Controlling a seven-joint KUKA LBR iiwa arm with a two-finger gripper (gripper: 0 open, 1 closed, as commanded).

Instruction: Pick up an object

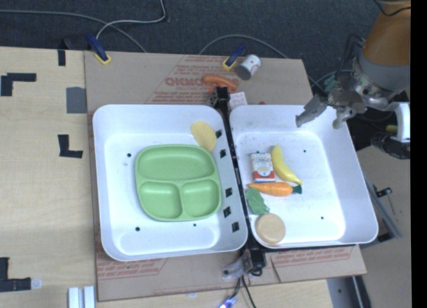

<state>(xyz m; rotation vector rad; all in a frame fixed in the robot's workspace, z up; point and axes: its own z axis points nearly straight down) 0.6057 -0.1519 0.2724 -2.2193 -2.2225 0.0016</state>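
The pale wooden bench (40, 167) carries a brown cardboard sheet on which two shallow white plastic bins sit side by side, their inner walls touching. The left bin (113, 133) holds a light green three-compartment plastic tray (178, 183) lying flat near its middle, and a pale yellow lemon-shaped toy (204, 135) just beyond the tray's far right corner, close to the dividing wall.

In the right bin (347, 193) the items cluster along its left side — a small red-and-white packet (261, 165), a yellow toy banana (285, 165) just beside it, and an orange toy carrot (271, 189) lying crosswise at their near ends, touching the banana's tip. A green leafy toy piece (256, 201) sits just below the carrot, and a round tan biscuit-like disc (271, 228) rests at the bin's near left corner.

The grey arm with its orange band (390, 33) reaches in at the upper right. Its pincer (327, 115) hangs over the right bin's far rim with its two fingers spread apart, nothing between them — well apart from the cluster of toys.
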